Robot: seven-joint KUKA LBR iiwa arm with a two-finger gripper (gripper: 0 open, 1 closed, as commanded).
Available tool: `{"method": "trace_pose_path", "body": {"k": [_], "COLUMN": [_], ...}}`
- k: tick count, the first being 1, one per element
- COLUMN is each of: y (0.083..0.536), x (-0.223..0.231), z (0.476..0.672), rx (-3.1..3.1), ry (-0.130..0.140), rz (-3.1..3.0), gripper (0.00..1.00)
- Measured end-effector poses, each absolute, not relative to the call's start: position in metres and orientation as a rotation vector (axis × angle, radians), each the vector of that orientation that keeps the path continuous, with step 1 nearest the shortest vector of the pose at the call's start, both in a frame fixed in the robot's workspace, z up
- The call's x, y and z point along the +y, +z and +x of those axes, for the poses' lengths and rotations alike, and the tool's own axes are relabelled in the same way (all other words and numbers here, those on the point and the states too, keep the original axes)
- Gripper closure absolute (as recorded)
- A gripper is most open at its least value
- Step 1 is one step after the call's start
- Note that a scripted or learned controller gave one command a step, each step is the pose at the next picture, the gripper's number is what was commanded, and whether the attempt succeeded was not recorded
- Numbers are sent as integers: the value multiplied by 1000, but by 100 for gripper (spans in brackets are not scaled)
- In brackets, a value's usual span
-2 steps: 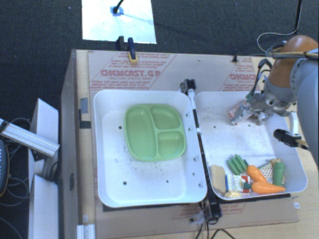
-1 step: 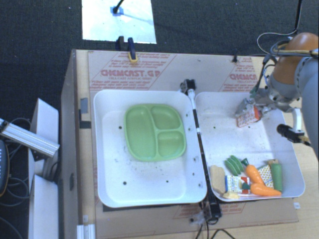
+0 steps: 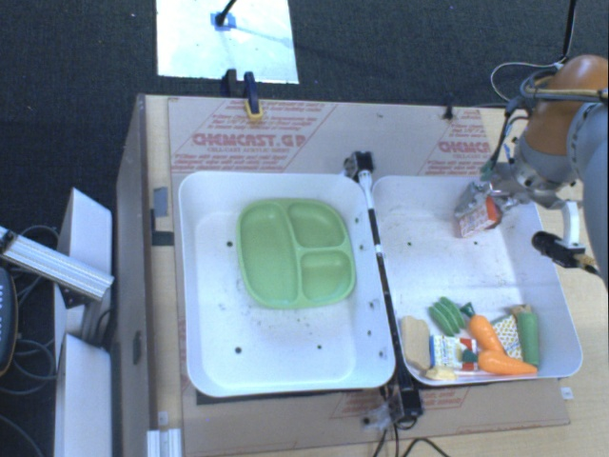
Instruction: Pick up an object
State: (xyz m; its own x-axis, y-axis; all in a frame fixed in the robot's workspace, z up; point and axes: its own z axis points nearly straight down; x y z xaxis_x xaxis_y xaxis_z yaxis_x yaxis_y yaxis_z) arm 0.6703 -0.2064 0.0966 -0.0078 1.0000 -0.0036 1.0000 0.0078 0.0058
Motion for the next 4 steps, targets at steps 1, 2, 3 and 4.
{"method": "trace_pose_path", "body": {"k": [1,2,3,4], "y": [193,208,235,256], "x": [-182,-137,-91,-54], "z": [649,595,548,488], "rx": [2222,2226,2227,2227], "ry": [6,2,3,3], "rz": [2211,2214,2215,2216], "gripper": [100,100,100,100]}}
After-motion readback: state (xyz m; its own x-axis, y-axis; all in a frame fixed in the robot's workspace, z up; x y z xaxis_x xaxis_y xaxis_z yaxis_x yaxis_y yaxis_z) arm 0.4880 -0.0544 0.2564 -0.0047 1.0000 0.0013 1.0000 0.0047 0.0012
